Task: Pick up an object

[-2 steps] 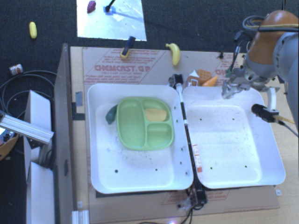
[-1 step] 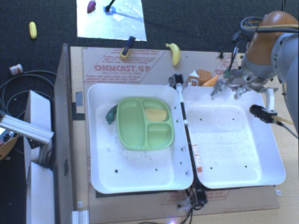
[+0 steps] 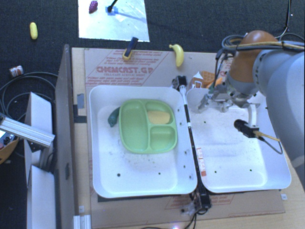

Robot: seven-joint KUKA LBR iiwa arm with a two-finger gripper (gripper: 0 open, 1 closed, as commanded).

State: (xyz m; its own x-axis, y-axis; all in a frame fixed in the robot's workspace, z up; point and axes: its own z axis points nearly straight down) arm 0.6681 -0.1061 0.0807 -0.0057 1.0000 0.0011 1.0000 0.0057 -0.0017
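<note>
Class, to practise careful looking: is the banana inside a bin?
No, the banana lies on the brown bench, outside the white rims.

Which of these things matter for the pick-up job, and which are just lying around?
For the job: gripper; green divided plate; yellow piece in its compartment; dark green thing beside it.
Lying about: banana; yellow-and-blue tool; purple thing; yellow lump far left.

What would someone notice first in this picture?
The bright green plate in the left bin stands out, with a yellow piece in its upper right compartment. Next comes the big grey arm with its orange band, hanging over the far side of the right bin. A banana lies on the bench behind the bins.
</note>
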